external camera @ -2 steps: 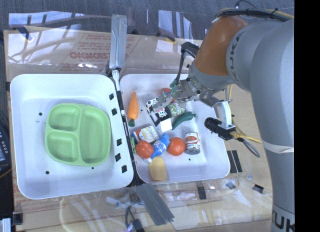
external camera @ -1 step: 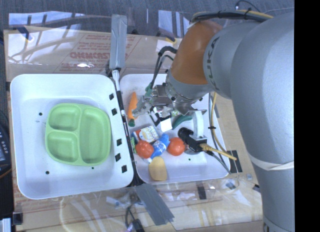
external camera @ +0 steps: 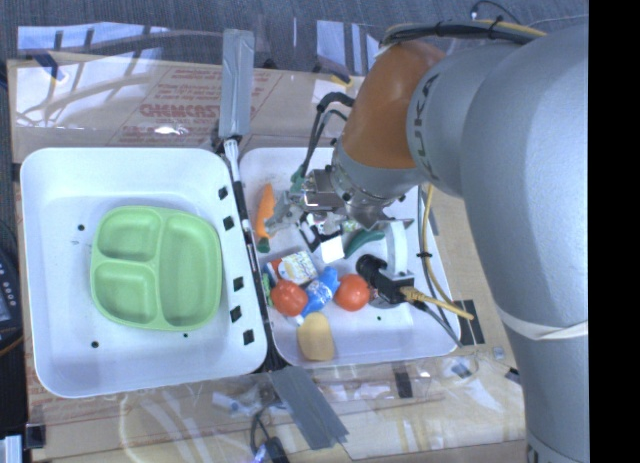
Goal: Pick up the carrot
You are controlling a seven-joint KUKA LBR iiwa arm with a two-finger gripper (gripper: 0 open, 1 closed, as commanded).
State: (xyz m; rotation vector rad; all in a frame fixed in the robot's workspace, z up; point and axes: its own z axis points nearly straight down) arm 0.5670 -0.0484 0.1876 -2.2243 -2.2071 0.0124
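Reaching arm: the grey arm [external camera: 510,141], with its orange band [external camera: 395,101], is extended over the right bin [external camera: 390,336] from that bin's right side.
Jaws: the gripper [external camera: 322,219] is lowered inside the right bin, near its middle. Whether the jaws are apart or together cannot be told, as they are masked by the wrist.
Carrot: the carrot [external camera: 264,211] is found in the right bin, in the far half, close against the bin's left wall. It is laid lengthwise along that wall, with its green end toward the bin's near side. It is located just beside the gripper; contact cannot be established.
Other contents: an orange-red ball [external camera: 288,298] and a second orange-red ball [external camera: 352,293] are noted in the right bin's near half, with a blue item [external camera: 322,289] between them. A white labelled packet [external camera: 298,267] is placed just behind the first ball. A pale yellow-brown item [external camera: 316,336] is set by the bin's near wall. A green item [external camera: 360,241] is partly covered by the gripper.
Left bin: the left bin [external camera: 50,211] is butted against the right bin's left wall. A green divided plate [external camera: 157,266] with three compartments is centred in it.
Table: the table [external camera: 100,111], faced with brown card, is visible beyond the right bin's far wall.
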